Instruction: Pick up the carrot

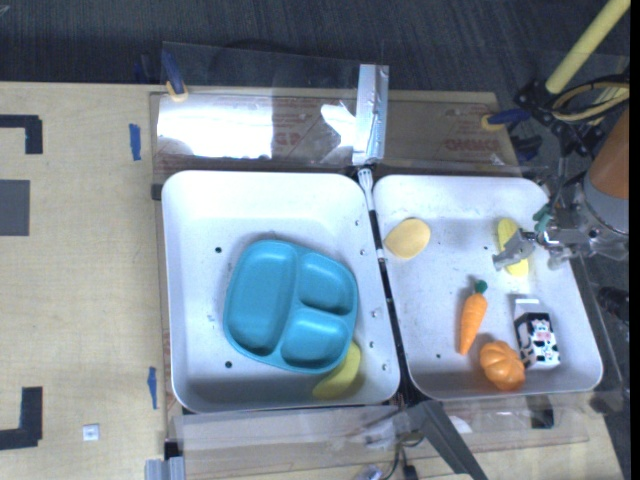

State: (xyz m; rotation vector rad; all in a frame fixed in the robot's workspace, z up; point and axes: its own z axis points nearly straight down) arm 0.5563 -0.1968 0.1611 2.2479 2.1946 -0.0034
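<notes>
The carrot (pixel 472 319), orange with a small green top, lies in the right bin (pixel 440 278), pointing toward the near edge. My gripper (pixel 524 247) hangs at that bin's right side, up and to the right of the carrot and apart from it. It sits just over a yellow piece (pixel 508 236) near the bin's far right.
Right beside the carrot's tip lie a round orange fruit (pixel 502 364) and a small black-and-white carton (pixel 537 338). A pale yellow lump (pixel 407 238) sits at the right bin's far left. The left bin (pixel 190 268) holds a blue divided plate (pixel 290 303) resting on a yellow item (pixel 343 374).
</notes>
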